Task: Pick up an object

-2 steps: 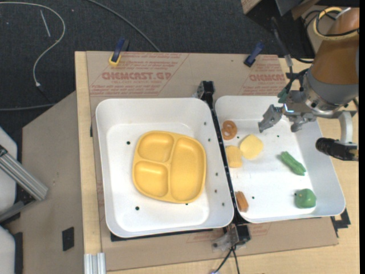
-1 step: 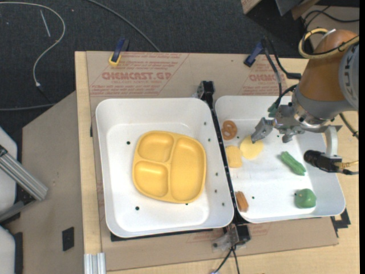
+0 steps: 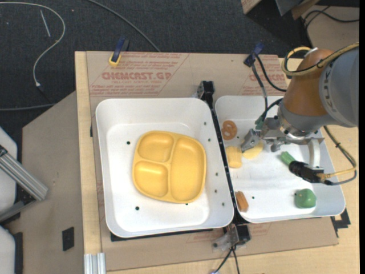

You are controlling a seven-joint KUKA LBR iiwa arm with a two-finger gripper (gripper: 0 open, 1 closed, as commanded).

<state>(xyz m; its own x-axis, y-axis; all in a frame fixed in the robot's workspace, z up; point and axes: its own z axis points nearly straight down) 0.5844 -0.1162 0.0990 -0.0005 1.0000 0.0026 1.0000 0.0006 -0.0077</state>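
Dark carpet all around, some loose cables up top, and a cardboard-covered bench (image 3: pixel 142 67) carrying two shallow white bins side by side. The left bin (image 3: pixel 114 153) has a yellow divided plate (image 3: pixel 169 165) sitting pretty much in the middle of it. The right bin (image 3: pixel 268 207) is where the action is.

The arm (image 3: pixel 319 90) comes in from 3 o'clock, and its pincer (image 3: pixel 255 144) is down low at about 9 o'clock in the right bin, right over a yellow banana-looking piece (image 3: pixel 252 152). Can't honestly tell from this angle whether the pincer is wide, narrow, or actually has anything.

Other stuff in that bin: a yellow lump (image 3: pixel 234 156) just beside the banana piece on its 9 o'clock side, a brown pretzel (image 3: pixel 229 130) near 11 o'clock, a small orange piece (image 3: pixel 241 201) down at 7 o'clock by the wall, and a green pepper-ish thing (image 3: pixel 305 198) at 5 o'clock, well apart from the rest.

What I'd worry about: the two yellow bits sit so close that closing on one could shove the other away, or catch both badly and drop them on the lift. They also sit near the bin's left wall (image 3: pixel 223 170), so a finger could hit the rim or pin the piece against it instead of getting around it. And rounded toy food tends to squirt out of a pinch if it's off-centre.
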